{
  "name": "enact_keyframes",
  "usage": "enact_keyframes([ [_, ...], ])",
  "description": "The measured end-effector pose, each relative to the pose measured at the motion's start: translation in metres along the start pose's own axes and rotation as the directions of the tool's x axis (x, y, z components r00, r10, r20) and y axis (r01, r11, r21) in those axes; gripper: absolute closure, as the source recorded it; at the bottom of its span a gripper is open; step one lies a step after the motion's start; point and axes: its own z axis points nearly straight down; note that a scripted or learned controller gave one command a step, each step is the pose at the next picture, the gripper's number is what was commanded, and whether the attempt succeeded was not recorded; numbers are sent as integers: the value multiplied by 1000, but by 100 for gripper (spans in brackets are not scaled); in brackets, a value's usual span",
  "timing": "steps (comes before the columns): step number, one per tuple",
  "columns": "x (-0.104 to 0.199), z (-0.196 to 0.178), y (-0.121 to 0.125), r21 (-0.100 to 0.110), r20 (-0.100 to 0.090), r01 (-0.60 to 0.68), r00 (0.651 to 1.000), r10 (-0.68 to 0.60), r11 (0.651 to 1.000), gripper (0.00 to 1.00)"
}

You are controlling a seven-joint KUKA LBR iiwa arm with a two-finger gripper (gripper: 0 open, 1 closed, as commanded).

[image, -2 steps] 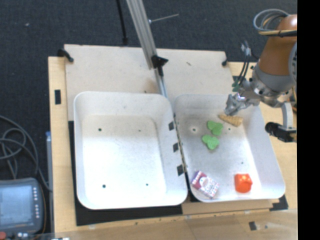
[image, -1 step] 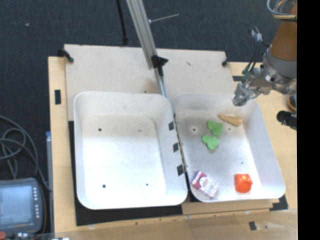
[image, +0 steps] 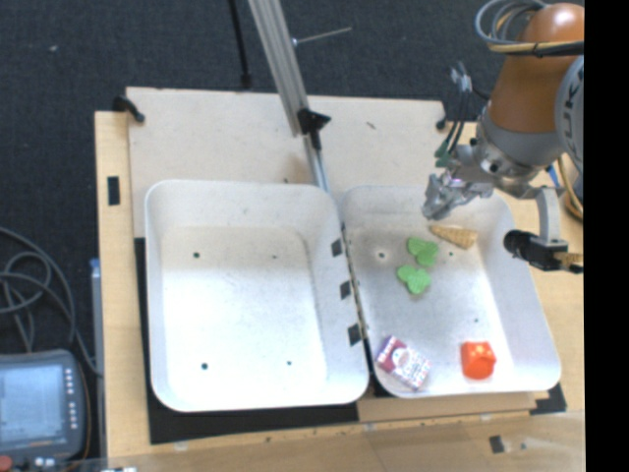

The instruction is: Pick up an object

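Note:
In the right bin [image: 521,308] lie a tan cone-shaped piece [image: 454,234], two green pieces [image: 424,252] [image: 416,280], a red-and-white packet [image: 403,362] and an orange-red block [image: 478,359]. My gripper [image: 437,208] hangs over the bin's far edge, just up and left of the tan cone. Nothing shows between its fingers.
The left bin [image: 246,293] sits beside the right one, with a dark divider strip [image: 349,288] between them. A slanted metal pole [image: 280,57] rises behind the bins. Bare bench board [image: 393,136] lies beyond the bins.

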Motion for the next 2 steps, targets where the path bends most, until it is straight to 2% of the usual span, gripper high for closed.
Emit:
enact_keyframes([
  [2,108,11,-15,1,-2,1,1000,-1,1000,100],
])
